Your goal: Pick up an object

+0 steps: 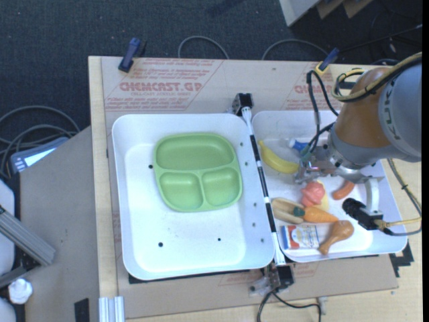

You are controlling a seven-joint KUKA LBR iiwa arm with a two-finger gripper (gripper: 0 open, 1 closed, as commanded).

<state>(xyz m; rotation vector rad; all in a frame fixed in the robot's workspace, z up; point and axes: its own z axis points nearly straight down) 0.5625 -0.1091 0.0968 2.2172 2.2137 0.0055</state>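
The right bin (379, 244) holds several toy foods: a yellow banana (275, 159), a pink-red round fruit (313, 194), an orange carrot (321, 215), a brown drumstick (337, 233), a small red sausage (343, 190), a tan bread-like piece (287, 210) and a printed card box (299, 237). My gripper (310, 168) reaches down into this bin from the right. It sits just above the pink-red fruit and right of the banana. A small blue item (301, 144) lies behind it.
The left bin (127, 200) carries a green divided plate (198, 170). A black divider with clamps (258, 180) runs between the bins. Blue clips (131, 54) sit on the cardboard bench top, and cables loop behind it. A black connector (360, 213) hangs over the right bin.
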